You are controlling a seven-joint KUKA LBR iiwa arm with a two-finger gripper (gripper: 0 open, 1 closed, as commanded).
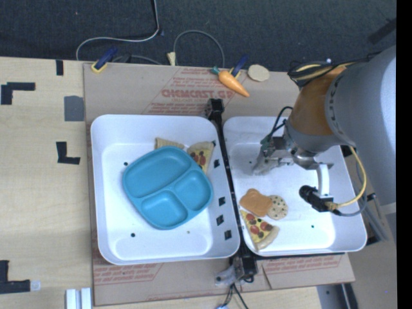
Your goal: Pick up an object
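Tan and flat, the toast-shaped toy (257,202) lies in the right bin (335,237), touching a cookie (277,206), with a pizza slice (260,231) just below. The gripper (267,154) hangs low over bare bin floor above them, near the divider; whether it is spread or closed I cannot tell. Coming straight down it would likely close on nothing, and such thin pieces may slip. The blue tray (167,187) fills the left bin (103,172).

A toy carrot (232,82) and a pale round disc (259,73) are lying on the cardboard sheet (154,95) beyond the bins, while cables (153,18) are trailing across the far dark floor.
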